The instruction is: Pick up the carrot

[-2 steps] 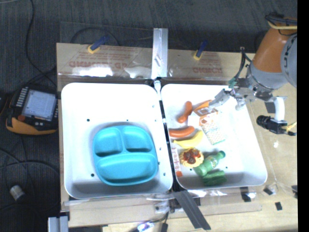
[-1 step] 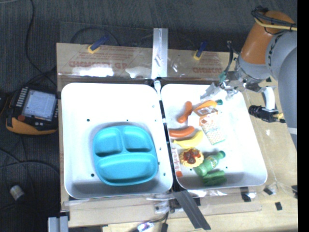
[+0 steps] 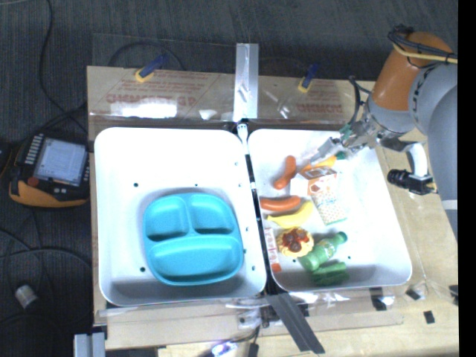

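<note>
Scanning from the near edge, the right bin [image 3: 387,222] held a green bottle [image 3: 324,250], a banana [image 3: 290,214] and a sausage [image 3: 281,202], with the carrot [image 3: 285,172] lying tilted farther back near the divider. Beyond it, at the far right, the gripper [image 3: 327,153] hovered near the carrot's upper end; finger state could not be told. Descent should centre on the carrot's middle, straddling across its width, clear of the carton [image 3: 327,195].
</note>
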Robot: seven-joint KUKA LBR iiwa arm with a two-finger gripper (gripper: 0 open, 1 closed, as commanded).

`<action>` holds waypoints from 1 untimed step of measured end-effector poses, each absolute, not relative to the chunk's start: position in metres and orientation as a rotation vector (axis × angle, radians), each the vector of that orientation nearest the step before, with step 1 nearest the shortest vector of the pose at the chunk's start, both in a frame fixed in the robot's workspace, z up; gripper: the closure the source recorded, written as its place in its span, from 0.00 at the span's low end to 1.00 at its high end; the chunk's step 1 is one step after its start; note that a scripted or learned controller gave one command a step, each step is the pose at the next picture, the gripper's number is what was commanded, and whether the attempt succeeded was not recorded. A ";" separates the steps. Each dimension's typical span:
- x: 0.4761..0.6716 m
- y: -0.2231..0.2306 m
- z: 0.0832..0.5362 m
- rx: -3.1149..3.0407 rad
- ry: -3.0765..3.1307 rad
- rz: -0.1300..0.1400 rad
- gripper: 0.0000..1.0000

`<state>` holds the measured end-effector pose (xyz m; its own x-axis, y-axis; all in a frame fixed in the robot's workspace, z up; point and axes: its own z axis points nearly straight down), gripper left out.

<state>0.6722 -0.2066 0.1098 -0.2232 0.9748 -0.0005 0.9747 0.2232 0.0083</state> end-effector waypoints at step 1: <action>0.674 -0.218 0.106 1.723 2.639 0.009 0.00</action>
